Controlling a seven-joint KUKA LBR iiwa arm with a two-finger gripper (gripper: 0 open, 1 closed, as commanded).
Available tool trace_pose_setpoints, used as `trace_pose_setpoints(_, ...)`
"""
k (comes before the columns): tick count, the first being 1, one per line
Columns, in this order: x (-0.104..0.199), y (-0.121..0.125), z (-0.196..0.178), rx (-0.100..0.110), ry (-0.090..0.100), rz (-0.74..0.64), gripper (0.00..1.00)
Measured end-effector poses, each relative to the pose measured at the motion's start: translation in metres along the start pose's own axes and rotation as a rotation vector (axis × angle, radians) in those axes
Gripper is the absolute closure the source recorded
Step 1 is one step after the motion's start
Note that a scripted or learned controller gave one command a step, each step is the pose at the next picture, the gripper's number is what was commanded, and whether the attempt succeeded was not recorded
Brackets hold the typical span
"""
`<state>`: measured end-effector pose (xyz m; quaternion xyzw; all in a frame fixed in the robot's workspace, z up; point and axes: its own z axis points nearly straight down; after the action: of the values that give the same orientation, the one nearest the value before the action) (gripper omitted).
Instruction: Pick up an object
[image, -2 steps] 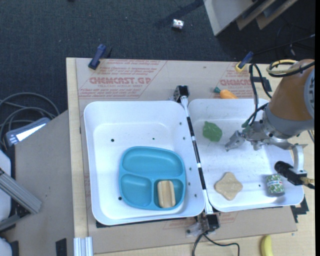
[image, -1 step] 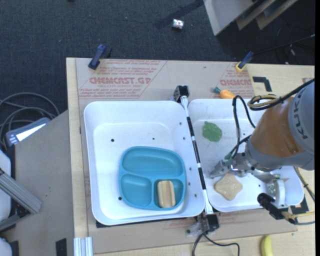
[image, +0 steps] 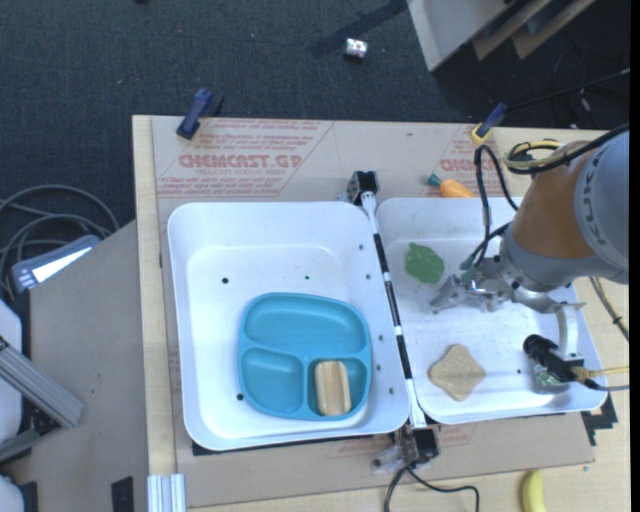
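Camera view shows the gripper (image: 447, 293) low in the right bin (image: 500, 405), its fingers spread open with nothing between them. A green piece (image: 424, 263) lies just beside the gripper, toward the bin's far wall; a tan biscuit (image: 457, 371) lies near the gripper on the bin's near side. Left of that bin, a blue tray (image: 290, 345) carries a bread slice (image: 332, 387). Judging by this, nothing is lifted yet: closing on an object and raising it remain.

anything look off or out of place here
Mostly tidy. A yellow, banana-like item lies off the bench at the lower right, and an orange, carrot-like piece sits on the bench outside the right bin. Nothing looks spilled.
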<state>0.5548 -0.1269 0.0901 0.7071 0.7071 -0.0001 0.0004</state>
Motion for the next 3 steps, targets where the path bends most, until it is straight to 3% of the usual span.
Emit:
trace_pose_setpoints(1, -0.058, 0.008, -0.029, -0.001, -0.001, 0.000, 0.00)
trace_pose_setpoints(2, 0.020, 0.004, -0.025, 0.004, 0.003, -0.001, 0.00)
trace_pose_setpoints(3, 0.030, 0.042, 0.007, 0.000, 0.000, 0.000, 0.00)
